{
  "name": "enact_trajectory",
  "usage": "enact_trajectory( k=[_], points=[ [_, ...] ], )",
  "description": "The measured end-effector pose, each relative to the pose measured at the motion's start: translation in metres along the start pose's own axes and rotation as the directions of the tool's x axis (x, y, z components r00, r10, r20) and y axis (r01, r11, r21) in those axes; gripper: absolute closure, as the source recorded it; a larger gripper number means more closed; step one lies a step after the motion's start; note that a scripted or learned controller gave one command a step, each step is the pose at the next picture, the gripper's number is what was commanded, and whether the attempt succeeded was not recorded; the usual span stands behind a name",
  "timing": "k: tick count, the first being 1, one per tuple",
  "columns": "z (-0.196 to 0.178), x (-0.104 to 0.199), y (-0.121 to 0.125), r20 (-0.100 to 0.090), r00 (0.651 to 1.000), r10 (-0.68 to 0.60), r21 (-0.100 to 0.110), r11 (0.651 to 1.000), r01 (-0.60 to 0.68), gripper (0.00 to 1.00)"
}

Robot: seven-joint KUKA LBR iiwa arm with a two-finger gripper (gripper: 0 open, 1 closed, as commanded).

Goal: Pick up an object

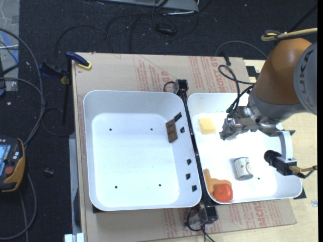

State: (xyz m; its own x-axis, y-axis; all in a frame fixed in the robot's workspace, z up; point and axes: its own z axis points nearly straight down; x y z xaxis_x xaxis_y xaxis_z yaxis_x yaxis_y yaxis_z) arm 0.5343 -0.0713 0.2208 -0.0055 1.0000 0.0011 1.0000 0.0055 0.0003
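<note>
The gripper (pixel 231 130) is hanging over the upper middle of the right bin (pixel 287 191), right of frame centre, at the end of the grey arm (pixel 287 82) with its orange band, which is reaching in from the right edge. It is a dark, blurred cluster from this angle, and whether the claw is spread or closed cannot be told; nothing is visibly sitting in it.

Just to its left, a pale yellow block (pixel 207 125) is lying flat on the bin floor, its long axis running roughly up and down the frame. Below the gripper, a small silver can (pixel 243 168) is lying on its side, its axis also running roughly up and down the frame. In the bin's lower left corner, a red-orange toy (pixel 222 191) is sitting against the wall, a tan piece sticking up-left; its shape is hard to make out.

In the left bin (pixel 101 135), a brown bar (pixel 172 131) is leaning against the right wall, tilted slightly off vertical.
</note>
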Motion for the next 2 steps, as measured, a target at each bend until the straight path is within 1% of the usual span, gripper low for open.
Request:
enact_trajectory(
  k=[1,2],
  points=[
    [0.007,0.052,0.017,0.000,1.000,0.001,0.001,1.000,-0.001,1.00],
    [0.005,0.094,0.047,0.000,1.000,0.002,0.001,1.000,-0.002,1.00]
  ],
)
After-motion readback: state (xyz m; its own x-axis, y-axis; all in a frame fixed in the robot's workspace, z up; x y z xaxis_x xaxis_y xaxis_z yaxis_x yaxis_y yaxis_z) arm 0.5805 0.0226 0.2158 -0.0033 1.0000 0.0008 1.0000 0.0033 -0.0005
